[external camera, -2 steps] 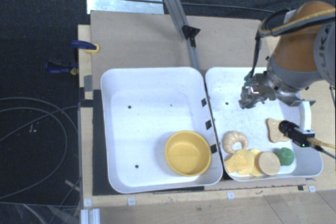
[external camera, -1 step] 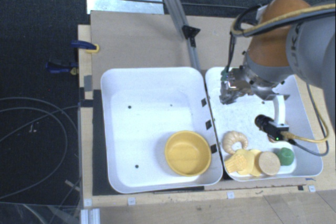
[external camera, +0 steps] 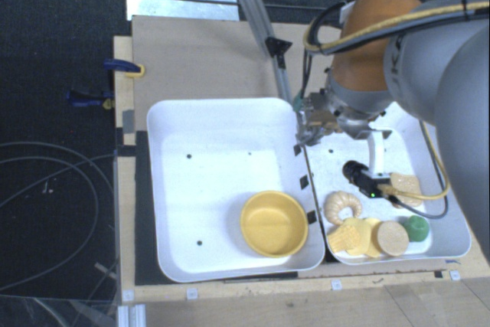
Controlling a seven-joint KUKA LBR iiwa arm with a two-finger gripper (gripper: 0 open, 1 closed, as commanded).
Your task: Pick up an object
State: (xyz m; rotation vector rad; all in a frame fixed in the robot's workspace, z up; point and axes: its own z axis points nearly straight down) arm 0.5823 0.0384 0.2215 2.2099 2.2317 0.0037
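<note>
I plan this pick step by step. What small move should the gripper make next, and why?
Probably a shift toward the camera, until it is above the croissant-shaped piece. The gripper is at the far left corner of the right bin, over bare floor, while the things in that bin lie clustered at its near end.

Yellow bowl (external camera: 273,223), upright, left bin's (external camera: 200,165) near-right corner

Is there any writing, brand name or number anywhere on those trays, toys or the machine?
No readable text anywhere. The yellow bowl, the left bin, the right bin and the arm's orange band are plain, with no visible words, numbers or logos.
</note>
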